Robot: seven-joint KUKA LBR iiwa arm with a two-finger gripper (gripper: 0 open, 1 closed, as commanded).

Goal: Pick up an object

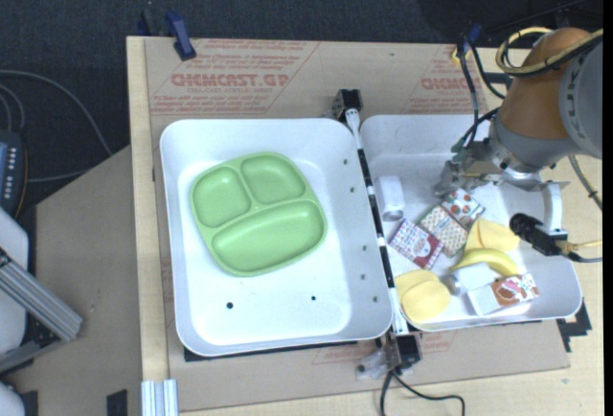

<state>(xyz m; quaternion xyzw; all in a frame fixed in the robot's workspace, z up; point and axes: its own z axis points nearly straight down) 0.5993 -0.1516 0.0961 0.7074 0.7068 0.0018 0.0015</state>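
The right bin (412,134) holds a heap of small items. A white packet (391,195) lies near the bin's left wall. Two red-and-white patterned snack packets (414,242) (451,219) sit in the middle. Beside them are a yellow banana (488,248), a round yellow fruit (424,295) and a small white-and-red carton (510,290). The arm's orange band (536,93) stands over the bin's far right. My gripper (465,169) hangs low in the bin's back half, just above and behind the upper snack packet. I see nothing held in it.
The left bin (192,309) carries a green three-part plate (257,212). A black hinge strip (372,213) runs between the bins. The cardboard-covered bench (239,79) surrounds both. Cables trail by the arm at right (551,242).
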